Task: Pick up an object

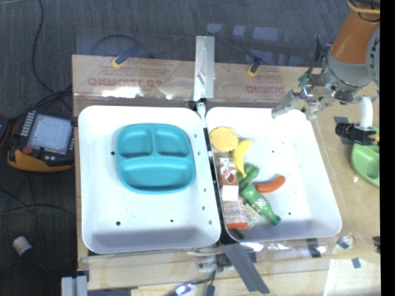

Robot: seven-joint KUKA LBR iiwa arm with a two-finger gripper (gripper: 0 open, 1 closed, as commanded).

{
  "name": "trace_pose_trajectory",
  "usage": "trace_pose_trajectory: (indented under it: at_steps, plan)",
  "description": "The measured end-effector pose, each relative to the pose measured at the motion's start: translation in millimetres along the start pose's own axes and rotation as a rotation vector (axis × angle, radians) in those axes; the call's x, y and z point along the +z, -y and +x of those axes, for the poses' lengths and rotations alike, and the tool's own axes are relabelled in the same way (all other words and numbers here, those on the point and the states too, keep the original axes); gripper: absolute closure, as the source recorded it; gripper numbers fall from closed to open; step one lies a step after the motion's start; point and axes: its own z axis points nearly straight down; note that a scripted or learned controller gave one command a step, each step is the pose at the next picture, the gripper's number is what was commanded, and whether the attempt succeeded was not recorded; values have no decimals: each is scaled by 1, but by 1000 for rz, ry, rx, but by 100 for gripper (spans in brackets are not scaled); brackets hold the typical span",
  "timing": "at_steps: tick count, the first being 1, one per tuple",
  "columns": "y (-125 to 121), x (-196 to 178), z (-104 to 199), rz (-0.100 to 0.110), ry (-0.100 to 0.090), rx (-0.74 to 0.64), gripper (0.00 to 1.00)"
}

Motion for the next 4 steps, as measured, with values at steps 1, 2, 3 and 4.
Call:
trace_pose_trajectory:
  at_steps: [1, 2, 3, 4]
  plan:
    - [50, 85, 53, 1, 0, -221, 0]
    - [53, 126, 72, -1, 1, -193, 0]
    - [97, 141, 68, -19, 8, -245, 0]
    - [56, 49, 116, 0, 1, -264, 0]
